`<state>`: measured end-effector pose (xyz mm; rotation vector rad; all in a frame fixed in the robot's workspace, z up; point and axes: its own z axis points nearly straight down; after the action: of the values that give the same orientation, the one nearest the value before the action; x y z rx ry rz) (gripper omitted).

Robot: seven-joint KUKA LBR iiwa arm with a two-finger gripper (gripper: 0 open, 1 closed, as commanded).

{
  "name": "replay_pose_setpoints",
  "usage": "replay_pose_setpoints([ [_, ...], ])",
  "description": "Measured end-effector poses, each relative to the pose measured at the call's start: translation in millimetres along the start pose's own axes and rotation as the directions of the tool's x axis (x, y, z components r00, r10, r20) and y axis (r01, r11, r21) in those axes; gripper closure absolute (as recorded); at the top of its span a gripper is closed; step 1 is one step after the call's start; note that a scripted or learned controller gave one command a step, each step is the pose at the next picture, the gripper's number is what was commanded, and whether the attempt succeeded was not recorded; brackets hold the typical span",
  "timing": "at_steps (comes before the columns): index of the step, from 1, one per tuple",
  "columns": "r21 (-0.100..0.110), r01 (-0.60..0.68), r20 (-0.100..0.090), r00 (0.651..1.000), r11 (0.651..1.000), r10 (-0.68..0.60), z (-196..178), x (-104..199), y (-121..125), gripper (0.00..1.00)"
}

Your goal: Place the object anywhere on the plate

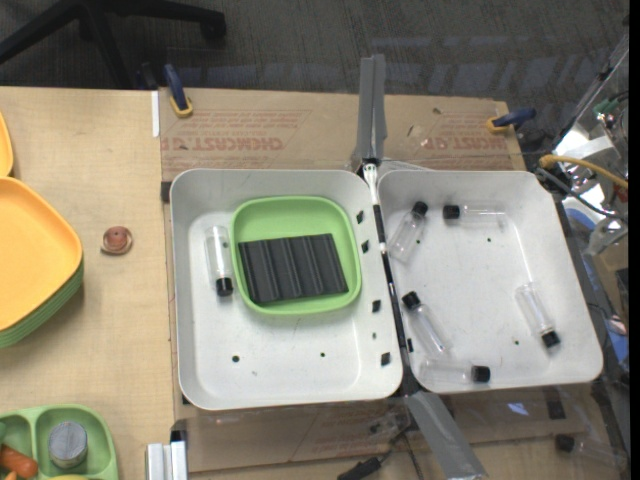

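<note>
1. Five clear vials (535, 311) with black caps seem to lie in the right bin (575, 363). Their glass is almost lost against the white floor, so mostly the caps tell where they are. The vial at the near wall is hardest to make out.
2. One more clear vial (217, 258) lies in the left bin (290, 373), just beside the left edge of the green plate (296, 213), black cap toward the near side.
3. A dark grey ribbed block (295, 267) lies flat on the green plate, inside its rim.
4. Whether the gripper is spread or pressed together, I cannot tell.
5. Some yellow plates (35, 258) at the left are cut off by the edge. A green divided tray (40, 423) in the near left corner is cut off too; it holds a grey round thing (68, 444) that I cannot identify.
6. At the right edge there is a tangle of cables (585, 168) and metal parts, too cluttered to read.
7. The wooden worktop (90, 368) carries a small reddish disc (117, 239). Both bins rest on brown cardboard (260, 133), held by two clamps (178, 94) at its far side.
8. Beyond the worktop there is grey carpet (450, 18) and the black base of an office chair (120, 13).
</note>
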<state>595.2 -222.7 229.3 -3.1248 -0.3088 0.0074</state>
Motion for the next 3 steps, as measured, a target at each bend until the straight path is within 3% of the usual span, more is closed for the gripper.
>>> replay_pose_setpoints([
  [1, 0.000, 0.008, 0.000, 1.000, 1.000, -0.008, 14.1, 9.5, 1.1, 0.00],
  [3, 0.001, 0.003, 0.001, 1.000, 1.000, -0.003, 3.5, -23.5, -4.5, 0.00],
])
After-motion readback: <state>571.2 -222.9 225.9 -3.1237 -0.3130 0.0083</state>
